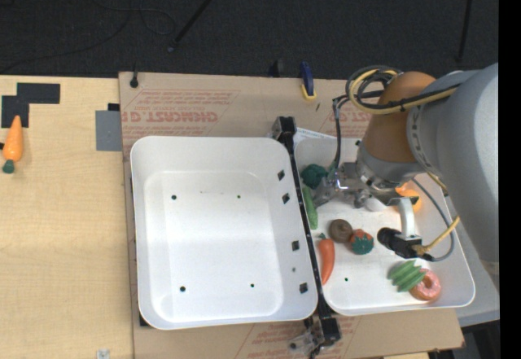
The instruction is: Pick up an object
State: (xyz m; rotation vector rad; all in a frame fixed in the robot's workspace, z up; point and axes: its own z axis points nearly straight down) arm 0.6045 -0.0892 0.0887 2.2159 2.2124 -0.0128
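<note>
My gripper (348, 186) hangs low over the upper part of the right bin (456, 288). Just left of it lies a dark teal object (313, 177), close to the gripper, with no contact that I can make out. Below the gripper sit a brown ring (339, 229) and a red and green toy (361, 242). An orange carrot (326, 260) and a green pod (310, 211) lie along the bin's left wall. A green leafy piece (404, 274) and a pink donut (426, 287) rest at the lower right. An orange piece (412, 202) peeks out beside the wrist.
The left bin (155, 186) stands beside the right one, divided by a black strip (298, 219). Another toy carrot (12, 144) lies on the bench far left. The arm's grey body (464, 146) covers the right bin's upper right corner.
</note>
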